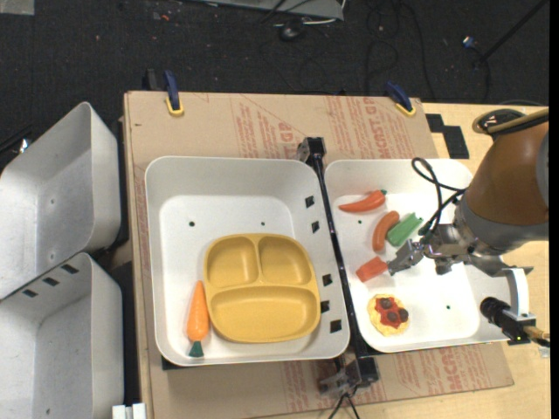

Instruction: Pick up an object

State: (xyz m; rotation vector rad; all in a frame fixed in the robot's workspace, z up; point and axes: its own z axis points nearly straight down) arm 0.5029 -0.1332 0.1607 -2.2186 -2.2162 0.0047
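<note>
Five toy foods (373,270) surround the end effector (405,257).

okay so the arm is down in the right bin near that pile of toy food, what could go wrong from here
1. The gripper sits amid tightly packed pieces: the green piece, the orange sausage and the red piece. Closing could catch two or nudge one aside.
2. The red piece lies close to the right bin wall at the divider, so a push could wedge it there.

Around the pizza slice (389,313), bare bin floor lies open to its right; above it, a red block (371,270), sausage (384,230) and green piece (403,229) crowd close.
</note>
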